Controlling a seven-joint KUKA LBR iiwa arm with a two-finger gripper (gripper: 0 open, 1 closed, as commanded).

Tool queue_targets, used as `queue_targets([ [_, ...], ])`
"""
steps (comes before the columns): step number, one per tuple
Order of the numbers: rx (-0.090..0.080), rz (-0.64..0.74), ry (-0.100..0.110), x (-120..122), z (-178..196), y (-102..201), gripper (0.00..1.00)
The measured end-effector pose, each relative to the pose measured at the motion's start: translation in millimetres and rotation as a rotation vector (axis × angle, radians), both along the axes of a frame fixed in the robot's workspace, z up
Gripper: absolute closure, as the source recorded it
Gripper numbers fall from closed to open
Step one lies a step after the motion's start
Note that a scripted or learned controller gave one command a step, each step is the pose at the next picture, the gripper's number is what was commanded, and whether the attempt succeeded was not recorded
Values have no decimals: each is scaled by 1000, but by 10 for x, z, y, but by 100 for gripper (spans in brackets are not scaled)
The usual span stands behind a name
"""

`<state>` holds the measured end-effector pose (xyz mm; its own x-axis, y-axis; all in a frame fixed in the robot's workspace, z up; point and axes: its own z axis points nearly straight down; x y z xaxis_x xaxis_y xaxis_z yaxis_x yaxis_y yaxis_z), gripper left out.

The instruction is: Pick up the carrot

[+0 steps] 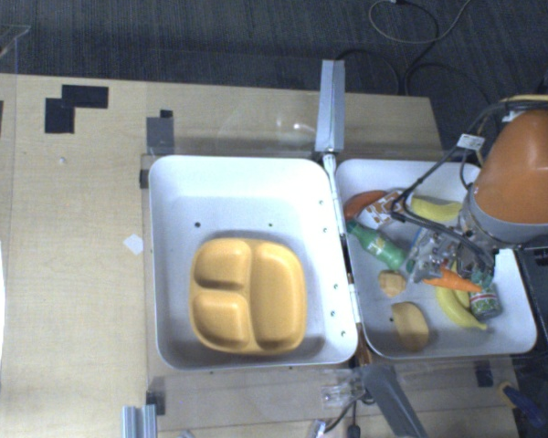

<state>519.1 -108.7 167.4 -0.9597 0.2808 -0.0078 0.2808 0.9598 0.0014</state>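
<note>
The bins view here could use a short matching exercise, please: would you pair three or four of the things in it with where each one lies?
Things:
1. yellow divided tray
2. carrot
3. green bottle
4. potato

Places:
A. right bin, near its front edge
B. left bin
C. right bin, beside the divider between the bins
D. right bin, right by the pincer

Pairs: 1-B, 2-D, 3-C, 4-A

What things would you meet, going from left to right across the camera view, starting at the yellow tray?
yellow tray → green bottle → potato → carrot → arm's orange band
</note>
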Motion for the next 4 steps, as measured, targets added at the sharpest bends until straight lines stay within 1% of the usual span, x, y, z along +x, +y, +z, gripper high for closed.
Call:
queue_targets([
  [1,1,-162,0,-275,-23,-276,100],
  [2,4,-102,-12,-241,-725,-733,100],
  [3,0,-129,-3,183,314,-633,100],
  [4,-2,3,-1,-300,285,-944,100],
])
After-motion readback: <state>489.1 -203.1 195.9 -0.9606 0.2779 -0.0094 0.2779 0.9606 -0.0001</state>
